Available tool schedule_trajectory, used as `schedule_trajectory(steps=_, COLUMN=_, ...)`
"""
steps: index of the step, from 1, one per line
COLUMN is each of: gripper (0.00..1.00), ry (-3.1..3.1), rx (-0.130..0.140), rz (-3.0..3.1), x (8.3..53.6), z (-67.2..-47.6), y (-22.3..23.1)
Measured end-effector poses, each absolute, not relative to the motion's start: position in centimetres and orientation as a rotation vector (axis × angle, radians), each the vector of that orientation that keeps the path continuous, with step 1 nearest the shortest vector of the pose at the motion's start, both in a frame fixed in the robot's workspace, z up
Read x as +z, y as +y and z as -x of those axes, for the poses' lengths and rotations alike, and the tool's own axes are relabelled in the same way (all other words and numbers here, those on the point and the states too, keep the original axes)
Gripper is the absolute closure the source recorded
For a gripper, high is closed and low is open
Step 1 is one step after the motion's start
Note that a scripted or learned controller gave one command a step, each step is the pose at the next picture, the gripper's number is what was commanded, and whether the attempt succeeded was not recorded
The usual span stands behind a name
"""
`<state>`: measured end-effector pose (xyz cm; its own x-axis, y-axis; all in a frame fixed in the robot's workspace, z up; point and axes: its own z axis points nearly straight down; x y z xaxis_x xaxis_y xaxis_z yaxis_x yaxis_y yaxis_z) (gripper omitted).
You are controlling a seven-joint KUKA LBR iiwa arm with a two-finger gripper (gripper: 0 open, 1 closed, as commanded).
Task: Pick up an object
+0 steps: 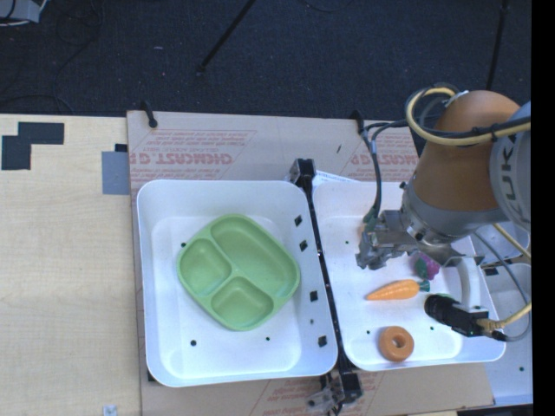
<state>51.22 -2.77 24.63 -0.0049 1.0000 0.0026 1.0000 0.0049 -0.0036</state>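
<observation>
- Far left of the frame: bare pale wood of the bench [69,276].
- Left of centre: the left bin [165,354], white and shallow, sits on a cardboard sheet [199,150] with red print.
- In that bin lies a green divided plate [238,271], turned at an angle, with three compartments facing up.
- Right of centre: the right bin [347,206] lies alongside the left one.
- The gripper [371,254] hangs low over the middle of the right bin, near its left wall; I cannot tell whether it is apart or together, and nothing shows clamped in it.
- An orange carrot [392,291] lies just below and right of the gripper, leafy end pointing right.
- An orange doughnut [396,343] lies flat near the lower rim.
- A small purple thing [427,267] sits just above the carrot's leafy end, partly under the wrist.
- The arm [460,167] comes in from the right.
</observation>
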Motion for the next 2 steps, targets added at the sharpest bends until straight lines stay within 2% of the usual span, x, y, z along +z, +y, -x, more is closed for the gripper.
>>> schedule_trajectory(steps=2, gripper=1.0, ry=-2.223, rx=0.005, rz=2.213, x=23.4, z=-49.1, y=7.7)
